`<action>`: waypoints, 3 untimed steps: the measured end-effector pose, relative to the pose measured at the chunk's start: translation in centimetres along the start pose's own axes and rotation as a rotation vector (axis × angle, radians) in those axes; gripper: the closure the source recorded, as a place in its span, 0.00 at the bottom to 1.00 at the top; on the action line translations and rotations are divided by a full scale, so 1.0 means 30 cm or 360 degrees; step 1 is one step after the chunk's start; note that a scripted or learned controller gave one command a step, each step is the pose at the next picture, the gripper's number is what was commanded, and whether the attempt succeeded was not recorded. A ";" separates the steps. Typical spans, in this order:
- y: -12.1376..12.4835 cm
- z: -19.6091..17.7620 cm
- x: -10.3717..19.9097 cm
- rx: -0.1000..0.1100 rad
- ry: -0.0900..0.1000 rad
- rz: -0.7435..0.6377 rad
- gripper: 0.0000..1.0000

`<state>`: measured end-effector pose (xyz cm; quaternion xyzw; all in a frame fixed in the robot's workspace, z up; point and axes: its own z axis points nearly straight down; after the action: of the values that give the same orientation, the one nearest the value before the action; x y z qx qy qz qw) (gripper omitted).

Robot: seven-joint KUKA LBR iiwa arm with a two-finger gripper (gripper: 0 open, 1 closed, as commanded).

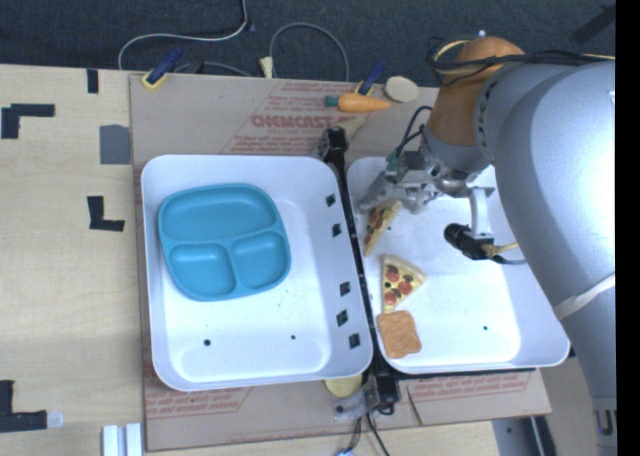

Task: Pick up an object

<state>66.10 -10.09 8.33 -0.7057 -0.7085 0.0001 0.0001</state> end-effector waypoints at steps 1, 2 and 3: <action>-0.002 -0.042 -0.004 -0.0006 -0.0007 0.0000 1.00; -0.003 -0.040 -0.003 -0.0003 -0.0007 0.0000 0.00; -0.082 -0.009 0.013 -0.0009 -0.0005 0.0005 0.00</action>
<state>63.65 -9.70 8.60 -0.7067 -0.7075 -0.0009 -0.0032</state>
